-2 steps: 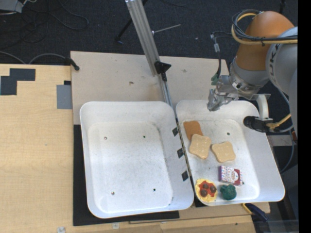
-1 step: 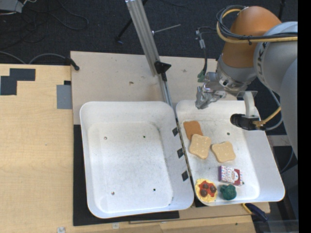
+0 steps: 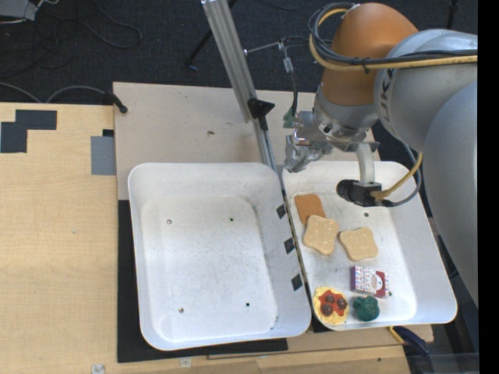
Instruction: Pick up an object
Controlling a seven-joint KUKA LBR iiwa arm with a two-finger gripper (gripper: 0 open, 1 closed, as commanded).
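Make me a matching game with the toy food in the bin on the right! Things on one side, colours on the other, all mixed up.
Things:
1. toast slice nearest the gripper
2. lumpy toy in the near corner
3. little box
4. small pizza

Colours:
A. green
B. yellow with red spots
C. orange-brown
D. dark red and white

Pairs: 1-C, 2-A, 3-D, 4-B
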